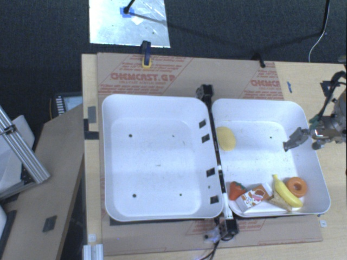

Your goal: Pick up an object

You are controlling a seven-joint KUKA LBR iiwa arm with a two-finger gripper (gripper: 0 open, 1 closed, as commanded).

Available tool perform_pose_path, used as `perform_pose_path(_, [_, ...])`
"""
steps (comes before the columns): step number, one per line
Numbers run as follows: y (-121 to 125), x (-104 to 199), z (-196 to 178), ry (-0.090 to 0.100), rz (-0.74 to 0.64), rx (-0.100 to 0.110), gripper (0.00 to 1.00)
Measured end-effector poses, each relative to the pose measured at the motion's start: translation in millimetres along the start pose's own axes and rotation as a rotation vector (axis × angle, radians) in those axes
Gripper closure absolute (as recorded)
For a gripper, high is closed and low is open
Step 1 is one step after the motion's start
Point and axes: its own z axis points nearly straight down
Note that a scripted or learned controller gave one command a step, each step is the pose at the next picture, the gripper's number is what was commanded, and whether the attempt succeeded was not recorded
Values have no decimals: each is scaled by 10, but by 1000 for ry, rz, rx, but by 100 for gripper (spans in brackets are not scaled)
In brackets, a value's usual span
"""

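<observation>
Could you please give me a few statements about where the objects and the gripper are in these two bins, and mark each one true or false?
1. The pale yellow round object lies in the right white bin, near the divider. True.
2. The yellow banana lies in the left white bin. False: it lies near the right bin's front edge.
3. The orange round piece sits right beside the banana. True.
4. The two-finger gripper grips the banana. False: it is over the right bin's right side, apart from the banana.
5. The red-and-white flat packet lies in the right bin's front part. True.
</observation>
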Motion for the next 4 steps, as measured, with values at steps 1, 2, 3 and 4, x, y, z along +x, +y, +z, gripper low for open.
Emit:
perform_pose_path(1, [329,674,682,4,-8,4,0])
perform_pose_path(2, [321,624,646,0,1,0,0])
perform_pose_path(3, [321,624,646,0,1,0,0])
perform_pose_path(4, [321,624,646,0,1,0,0])
